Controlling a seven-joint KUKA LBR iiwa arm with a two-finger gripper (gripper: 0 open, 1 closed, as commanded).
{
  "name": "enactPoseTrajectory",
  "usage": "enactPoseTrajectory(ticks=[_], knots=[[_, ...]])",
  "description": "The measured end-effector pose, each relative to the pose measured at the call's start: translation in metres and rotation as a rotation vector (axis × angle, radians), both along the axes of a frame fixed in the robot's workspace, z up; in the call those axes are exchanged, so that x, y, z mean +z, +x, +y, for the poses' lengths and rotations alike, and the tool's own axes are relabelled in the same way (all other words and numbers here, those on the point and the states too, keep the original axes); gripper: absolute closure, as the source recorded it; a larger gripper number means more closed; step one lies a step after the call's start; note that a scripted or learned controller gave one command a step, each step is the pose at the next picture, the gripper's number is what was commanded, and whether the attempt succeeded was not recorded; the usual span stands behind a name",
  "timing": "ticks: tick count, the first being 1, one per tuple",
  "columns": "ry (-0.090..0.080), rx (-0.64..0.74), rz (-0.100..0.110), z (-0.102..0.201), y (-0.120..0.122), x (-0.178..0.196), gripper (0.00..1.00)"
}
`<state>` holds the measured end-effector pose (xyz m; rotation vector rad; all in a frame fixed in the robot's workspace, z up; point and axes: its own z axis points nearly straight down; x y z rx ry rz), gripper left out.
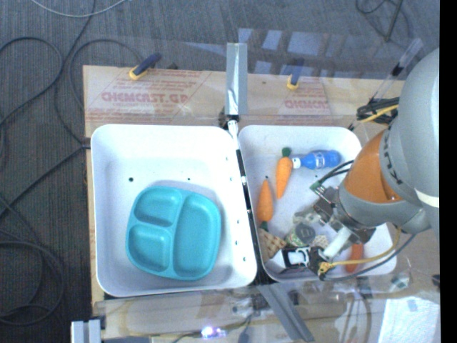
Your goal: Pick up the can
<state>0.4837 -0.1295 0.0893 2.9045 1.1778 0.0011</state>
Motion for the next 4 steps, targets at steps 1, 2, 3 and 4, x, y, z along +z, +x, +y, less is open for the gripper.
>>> enactPoseTrajectory(ticks=[1, 2, 3, 4], knots=[[0.007, 0.129, 0.008, -0.051, 0.059, 0.018, 0.00], [-0.005, -0.080, -0.008, 0.008, 0.031, 0.000, 0.00], [0.003, 0.029, 0.009, -0.039, 0.074, 0.070, 0.00], [0.001, 0.056, -0.004, 0.024, 0.044, 0.000, 0.00]])
